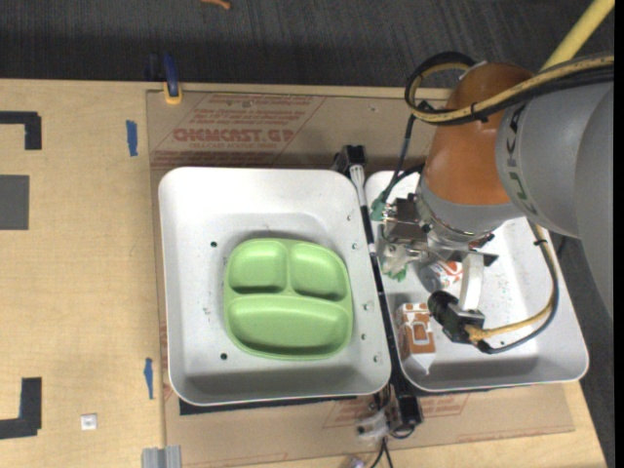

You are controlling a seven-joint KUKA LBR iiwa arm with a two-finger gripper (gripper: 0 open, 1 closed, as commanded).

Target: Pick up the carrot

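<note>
Metal gripper [409, 247] over glossy white bin [561, 344]

- Left bin [185, 261]: white plastic, smooth, faint sheen noted on the rim.
- Divided tray [288, 295]: pale green plastic, smooth, soft gloss seen.
- Table [78, 291]: covered in tan cardboard, matt, printed in red.
- Arm [565, 154]: grey casing smooth, satin; orange band [468, 154] glossy.
- Cable [517, 328]: yellow, smooth sheath.
</note>
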